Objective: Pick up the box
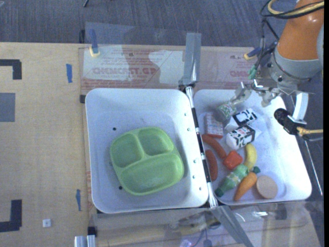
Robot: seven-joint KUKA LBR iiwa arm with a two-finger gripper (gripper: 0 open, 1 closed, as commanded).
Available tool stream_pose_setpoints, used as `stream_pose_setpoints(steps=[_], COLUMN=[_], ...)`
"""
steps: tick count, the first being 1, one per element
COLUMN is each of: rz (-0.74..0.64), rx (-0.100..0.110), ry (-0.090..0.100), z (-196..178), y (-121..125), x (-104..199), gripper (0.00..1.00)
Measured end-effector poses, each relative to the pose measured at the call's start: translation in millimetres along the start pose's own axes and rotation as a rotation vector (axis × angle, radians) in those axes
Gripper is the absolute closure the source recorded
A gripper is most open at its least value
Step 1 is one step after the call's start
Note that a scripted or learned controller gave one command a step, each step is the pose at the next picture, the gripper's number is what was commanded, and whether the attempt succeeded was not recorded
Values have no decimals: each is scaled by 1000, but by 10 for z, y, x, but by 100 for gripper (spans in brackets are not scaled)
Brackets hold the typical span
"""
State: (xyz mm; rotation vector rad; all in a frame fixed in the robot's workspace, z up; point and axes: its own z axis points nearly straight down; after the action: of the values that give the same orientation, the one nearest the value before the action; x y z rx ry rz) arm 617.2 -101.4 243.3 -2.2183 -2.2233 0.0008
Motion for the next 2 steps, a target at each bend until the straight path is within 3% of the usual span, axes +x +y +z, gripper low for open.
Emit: stream_pose_setpoints(steps=[1, 2], rz=[-440, -432], rx=[-1, -2], ry=[0, 0], z=[-35, 589], y=[-179, -745], x=[264, 384], gripper=[0, 0])
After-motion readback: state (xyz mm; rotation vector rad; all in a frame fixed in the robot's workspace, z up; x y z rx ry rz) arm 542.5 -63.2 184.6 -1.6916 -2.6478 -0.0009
